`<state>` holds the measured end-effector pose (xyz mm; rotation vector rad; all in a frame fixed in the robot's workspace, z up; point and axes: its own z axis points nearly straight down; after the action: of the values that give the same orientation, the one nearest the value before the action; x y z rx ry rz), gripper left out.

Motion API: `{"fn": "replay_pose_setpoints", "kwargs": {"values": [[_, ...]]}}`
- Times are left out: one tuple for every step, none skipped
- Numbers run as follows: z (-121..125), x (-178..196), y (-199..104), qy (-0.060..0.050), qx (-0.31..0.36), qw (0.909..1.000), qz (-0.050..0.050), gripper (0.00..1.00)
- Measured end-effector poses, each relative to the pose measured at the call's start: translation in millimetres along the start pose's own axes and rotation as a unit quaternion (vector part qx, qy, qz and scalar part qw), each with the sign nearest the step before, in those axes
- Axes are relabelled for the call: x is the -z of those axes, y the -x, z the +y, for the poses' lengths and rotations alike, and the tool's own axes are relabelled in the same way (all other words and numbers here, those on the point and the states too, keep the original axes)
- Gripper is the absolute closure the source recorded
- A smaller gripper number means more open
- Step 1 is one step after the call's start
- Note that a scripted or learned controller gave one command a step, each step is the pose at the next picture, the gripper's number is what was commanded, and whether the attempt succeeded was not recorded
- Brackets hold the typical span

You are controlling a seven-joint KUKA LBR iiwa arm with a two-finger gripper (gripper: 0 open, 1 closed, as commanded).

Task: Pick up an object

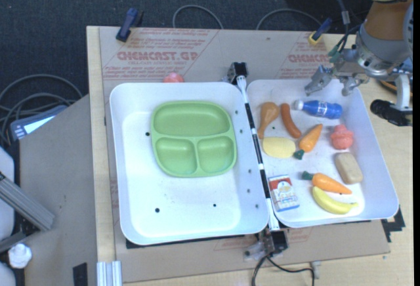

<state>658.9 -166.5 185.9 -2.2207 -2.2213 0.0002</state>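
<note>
My gripper (333, 83) hangs over the far edge of the right bin (380, 176), fingers spread open with nothing between them. Just below it lies a blue bottle (320, 108) with a white cap. Around it in the same bin are a hot dog sausage (289, 120), a tan croissant-like piece (267, 115), a yellow lemon (279, 147), two carrots (310, 138) (330, 183), a pink strawberry (341, 137), a bread roll (348, 167), a banana (333, 202) and a small red-and-white carton (284, 192).
The left bin (131, 199) holds a green divided plate (194, 138). A black clamp (237, 71) sits at the far end of the divider between the bins. Blue clips (128, 24) (319, 31) pin the cardboard at the back.
</note>
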Motion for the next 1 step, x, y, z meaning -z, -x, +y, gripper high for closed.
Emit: {"fn": "replay_pose_setpoints", "kwargs": {"values": [[-21.1,-101.8,-26.3,-0.001,0.000,1.0000,0.000,0.00]]}}
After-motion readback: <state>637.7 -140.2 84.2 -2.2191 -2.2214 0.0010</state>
